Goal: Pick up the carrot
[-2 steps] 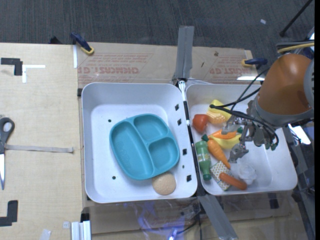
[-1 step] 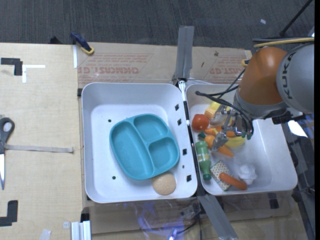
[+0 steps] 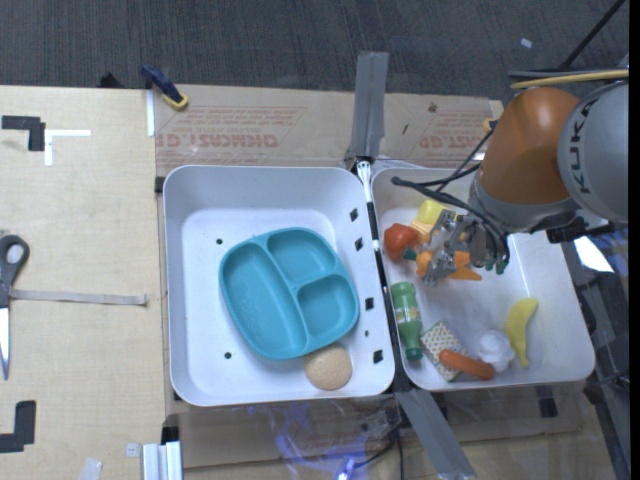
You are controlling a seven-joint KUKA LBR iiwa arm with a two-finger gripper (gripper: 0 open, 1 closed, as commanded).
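Observation:
The carrot (image 3: 466, 365), an orange-red tapered piece, lies near the front wall of the right bin (image 3: 560, 368), beside a patterned cracker (image 3: 436, 339). My gripper (image 3: 457, 251) hangs over the middle of that bin, well behind the carrot. It is low over a small orange toy (image 3: 440, 262) that sits right under it. Whether it touches that toy is unclear.
In the right bin I also see a red tomato (image 3: 398, 238), a yellow piece (image 3: 428, 213), a green bottle (image 3: 405, 317), a white lump (image 3: 492, 346) and a banana (image 3: 521, 326). The left bin (image 3: 190, 368) holds a blue divided plate (image 3: 288, 292) and a tan round bun (image 3: 328, 368).

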